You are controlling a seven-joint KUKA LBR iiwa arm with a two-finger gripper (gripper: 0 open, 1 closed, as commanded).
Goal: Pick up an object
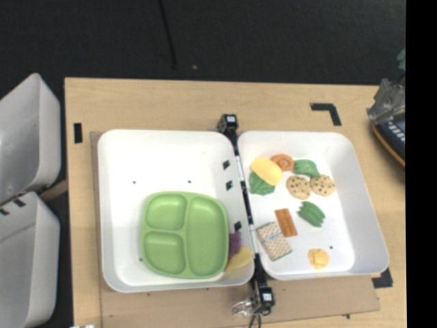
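1. Camera view: a green divided plate (184, 234) lies in the left white bin (123, 183), toward its near right corner.
2. Touching the plate's right edge, in the same bin, are a purple piece (235, 241) and a pale yellow piece (239, 260).
3. The toys to pick from lie right of the plate in the right white bin (355, 238): a yellow lemon-like toy (266, 171) on a green leaf (259, 184), an orange ring (281, 161) and a green leafy piece (305, 167).
4. Further right of the plate are two chip cookies (298, 186) (322, 184), touching, and a green pod (312, 213).
5. Nearest the plate's right side sit a brown bar (285, 223) and a checkered wafer (274, 241); a small yellow piece (318, 257) lies beyond them.
6. The gripper (386, 104) is a grey shape far right of the plate, outside both bins and holding nothing visible; whether it is open or closed cannot be told.
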